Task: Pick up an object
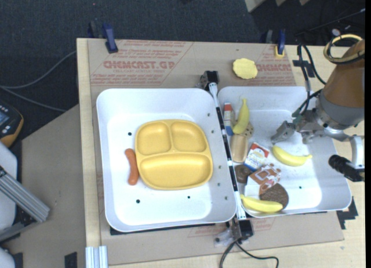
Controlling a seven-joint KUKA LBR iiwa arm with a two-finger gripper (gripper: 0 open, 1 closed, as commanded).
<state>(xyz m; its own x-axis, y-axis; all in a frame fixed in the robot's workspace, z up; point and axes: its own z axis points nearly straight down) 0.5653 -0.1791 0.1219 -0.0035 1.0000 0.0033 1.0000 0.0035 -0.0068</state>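
The bench [145, 58], a brown board printed with red lettering, was seen to span the middle of the frame, with two blue clamps at its upper edge. Two white bins were observed side by side on it. The left bin [116, 203] was recorded at centre-left; a yellow divided plate [173, 154] lay in its middle, and an orange sausage [132, 166] lay just beside the plate's left rim. The right bin [327, 194] was recorded at centre-right.

The arm [346, 90], grey with an orange band, was seen entering from the right edge of the frame. The gripper [295, 131] was positioned over the upper middle of the right bin, its fingers spread apart with nothing between them.

In the right bin, a banana [291, 156] lay just below the gripper. A second banana [261, 205] lay at the lower edge, touching a brown cookie [274, 194]. A third, small banana [243, 116] stood tilted near the bin's left wall. A red-and-white packet [256, 157] lay between them.

A yellow round piece [245, 68] was noted on the board above the right bin.
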